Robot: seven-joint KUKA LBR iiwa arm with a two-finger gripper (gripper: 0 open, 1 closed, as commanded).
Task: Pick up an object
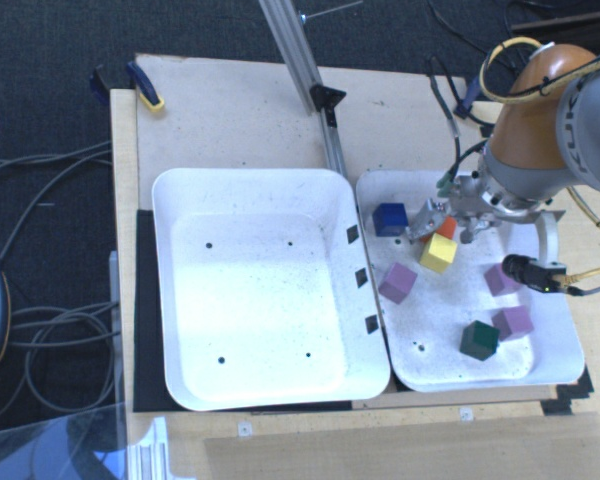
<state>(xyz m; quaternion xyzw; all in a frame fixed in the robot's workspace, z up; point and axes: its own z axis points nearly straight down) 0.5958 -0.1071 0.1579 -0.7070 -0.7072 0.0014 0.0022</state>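
My gripper [443,225] reaches into the right bin [420,360] from the right, low over its upper part. A small orange block [447,228] sits right at the fingertips, and I cannot tell whether it is held. A yellow block [438,253] lies just below it. A blue block [389,218] rests to the left of the gripper. Elsewhere in the same bin lie a purple block [397,282], two more purple blocks [499,280] [514,321] on the right, and a dark green block [478,340] near the front.
The left bin [180,268] lies beside the right one, sharing a middle wall with black clips [361,277]. A slanted metal bar [290,33] rises behind the bins. Cables [450,88] trail near the arm, and a black fitting [528,271] hangs over the bin's right side.
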